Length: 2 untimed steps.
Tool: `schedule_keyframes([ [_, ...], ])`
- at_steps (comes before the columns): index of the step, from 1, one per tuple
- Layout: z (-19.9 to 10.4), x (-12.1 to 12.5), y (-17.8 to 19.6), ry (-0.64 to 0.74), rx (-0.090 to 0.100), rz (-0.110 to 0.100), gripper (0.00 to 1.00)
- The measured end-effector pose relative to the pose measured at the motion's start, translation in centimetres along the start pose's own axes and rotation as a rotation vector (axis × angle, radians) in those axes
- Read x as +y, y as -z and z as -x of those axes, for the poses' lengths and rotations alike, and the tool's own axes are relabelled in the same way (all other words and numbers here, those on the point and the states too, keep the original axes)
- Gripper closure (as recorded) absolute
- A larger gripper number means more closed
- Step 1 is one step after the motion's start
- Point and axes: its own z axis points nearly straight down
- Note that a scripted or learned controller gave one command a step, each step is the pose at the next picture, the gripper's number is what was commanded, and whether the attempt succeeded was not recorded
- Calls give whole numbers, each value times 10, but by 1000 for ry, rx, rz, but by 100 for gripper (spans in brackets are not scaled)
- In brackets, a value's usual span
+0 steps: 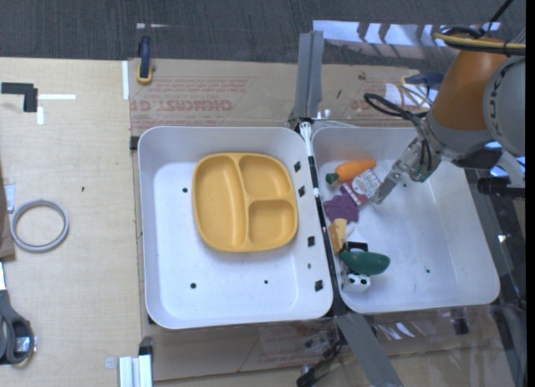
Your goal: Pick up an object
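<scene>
While gripper (383, 190) hovers, carrot (354, 168) lies just beside.

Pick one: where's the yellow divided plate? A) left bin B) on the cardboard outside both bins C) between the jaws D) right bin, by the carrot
A: the yellow divided plate lies flat in the left bin, while the carrot sits in the right bin.

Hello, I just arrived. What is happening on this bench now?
A grey robot arm with an orange band reaches from the right into the right white bin. Its gripper sits beside a small printed packet, near an orange toy carrot. Nothing is visibly held. The left white bin holds a yellow divided plate.
</scene>
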Motion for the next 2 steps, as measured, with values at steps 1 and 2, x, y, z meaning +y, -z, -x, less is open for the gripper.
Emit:
schedule_keyframes([
  [1,-25,49,1,382,1,-3,0],
  [2,-24,50,11,384,-5,0,100],
])
